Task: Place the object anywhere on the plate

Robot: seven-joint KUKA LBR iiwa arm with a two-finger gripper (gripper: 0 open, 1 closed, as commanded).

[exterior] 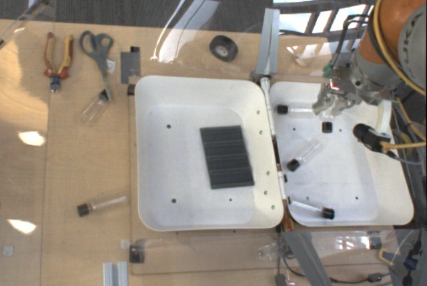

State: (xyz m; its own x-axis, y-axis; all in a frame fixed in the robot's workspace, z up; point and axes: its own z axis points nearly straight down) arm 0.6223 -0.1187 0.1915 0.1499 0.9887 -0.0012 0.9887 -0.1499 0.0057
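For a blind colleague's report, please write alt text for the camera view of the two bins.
The grey arm's claw hangs over the right white bin, which holds several clear black-capped tubes. The left white bin holds a dark ribbed plate. On the wooden bench to the left lie pliers, scissors and another tube.

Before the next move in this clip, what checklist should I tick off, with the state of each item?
1. Plate lies flat in the left bin: ok.
2. Plate's top free for a drop: ok.
3. Tubes in the right bin, such as the middle tube, within reach: ok.
4. Gripper is above the right bin: ok.
5. Tube between its fingers: cannot tell.
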